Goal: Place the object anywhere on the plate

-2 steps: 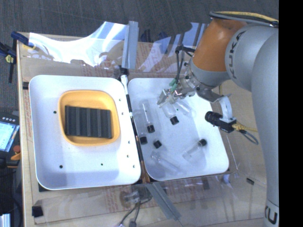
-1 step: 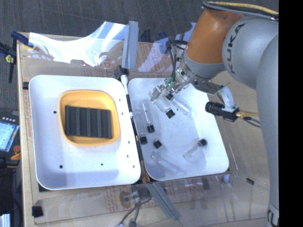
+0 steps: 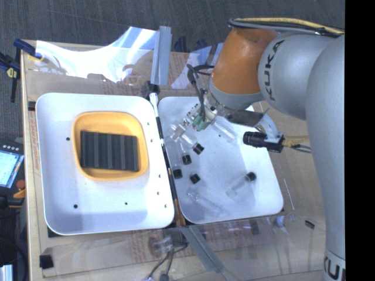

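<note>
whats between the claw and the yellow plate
In the camera view, the claw is over the right bin. Between it and the yellow plate in the left bin run the two bins' adjoining rims, then bare white floor.

text: "KUKA" in dark letters | on: grey arm casing beside the orange band, about 2 o'clock in the view, letters turned sideways | second mark: partial "KU" on arm casing at 5 o'clock, cut by the edge | other text: none legible
</note>
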Motion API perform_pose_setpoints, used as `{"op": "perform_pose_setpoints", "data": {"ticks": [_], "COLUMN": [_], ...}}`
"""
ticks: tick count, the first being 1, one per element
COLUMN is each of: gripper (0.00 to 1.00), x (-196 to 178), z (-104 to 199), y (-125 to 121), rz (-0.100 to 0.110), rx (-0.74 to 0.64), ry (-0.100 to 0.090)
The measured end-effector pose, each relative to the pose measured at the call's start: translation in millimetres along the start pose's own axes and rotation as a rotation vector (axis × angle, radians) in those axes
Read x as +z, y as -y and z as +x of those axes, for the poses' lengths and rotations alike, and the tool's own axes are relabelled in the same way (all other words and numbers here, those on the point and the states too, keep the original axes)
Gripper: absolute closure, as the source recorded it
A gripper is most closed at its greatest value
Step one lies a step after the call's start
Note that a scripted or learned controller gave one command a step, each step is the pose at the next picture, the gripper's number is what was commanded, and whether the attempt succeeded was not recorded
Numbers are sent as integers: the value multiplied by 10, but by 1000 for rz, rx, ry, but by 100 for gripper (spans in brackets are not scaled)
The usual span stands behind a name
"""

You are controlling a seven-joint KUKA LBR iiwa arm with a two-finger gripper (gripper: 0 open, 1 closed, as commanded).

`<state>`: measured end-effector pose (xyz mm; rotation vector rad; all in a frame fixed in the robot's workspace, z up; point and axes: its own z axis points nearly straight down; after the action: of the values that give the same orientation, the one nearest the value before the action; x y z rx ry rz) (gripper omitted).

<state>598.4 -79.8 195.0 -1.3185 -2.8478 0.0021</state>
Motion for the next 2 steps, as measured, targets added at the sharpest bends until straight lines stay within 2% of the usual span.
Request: {"op": "perform_pose_setpoints", "data": {"ticks": [1, 2], "gripper": [100, 0], "x": [26, 24], "z": [157, 152], "y": [-361, -357], "rz": [-3, -3], "rx": [-237, -236], "ry": [4, 5]}}
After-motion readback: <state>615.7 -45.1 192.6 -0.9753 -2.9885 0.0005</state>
